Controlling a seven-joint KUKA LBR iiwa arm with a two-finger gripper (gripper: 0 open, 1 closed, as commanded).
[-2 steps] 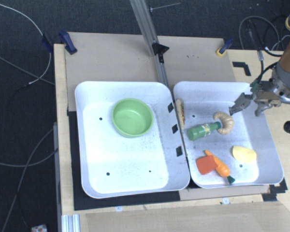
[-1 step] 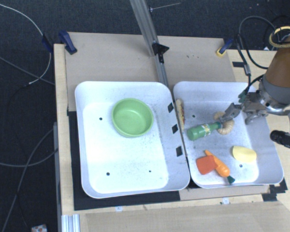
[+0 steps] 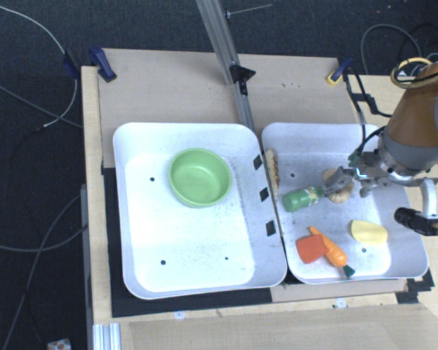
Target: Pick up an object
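No readable text, labels, brands, numbers or signs on anything

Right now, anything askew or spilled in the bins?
Nothing spilled or damaged. The green bowl sits upright in the left bin. In the right bin, the green bottle lies on its side, and a tan stick leans along the inner wall. The gripper hovers by a small tan object.

The robot arm [image 3: 416,133] is fat and round, with a big orange band on top and grey metal under it. Thin black cables run beside it. At its tip sits a small silver gripper [image 3: 348,175] with a few dark bits
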